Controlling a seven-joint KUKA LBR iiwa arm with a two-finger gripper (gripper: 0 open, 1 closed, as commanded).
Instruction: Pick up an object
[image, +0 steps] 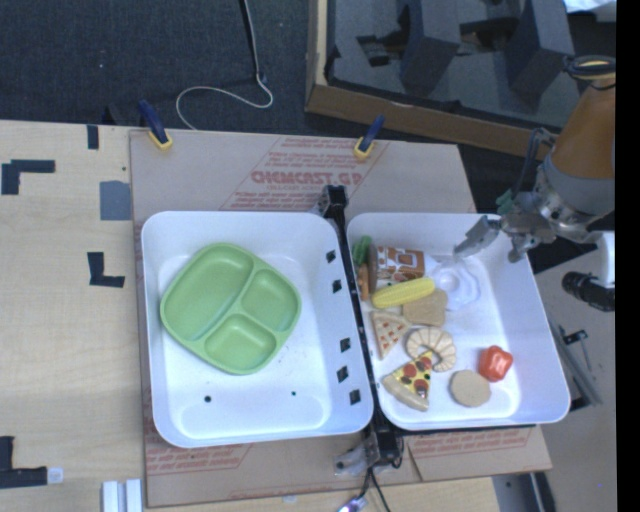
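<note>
Here the gripper (492, 238) hangs over the upper right part of the right bin (535, 340), its two fingers spread apart with nothing between them — one finger (474, 238) points down-left toward a clear plastic cup (458, 282) lying just below it. The toy food sits mostly in the bin's left half: a waffle (399, 264), a yellow corn cob (404, 293) touching it, a pizza slice (410, 384) near the front, a round cookie (469, 388) and a red pepper (494, 363) just beside it. The left bin (165, 400) holds a green divided plate (231, 307).
</note>
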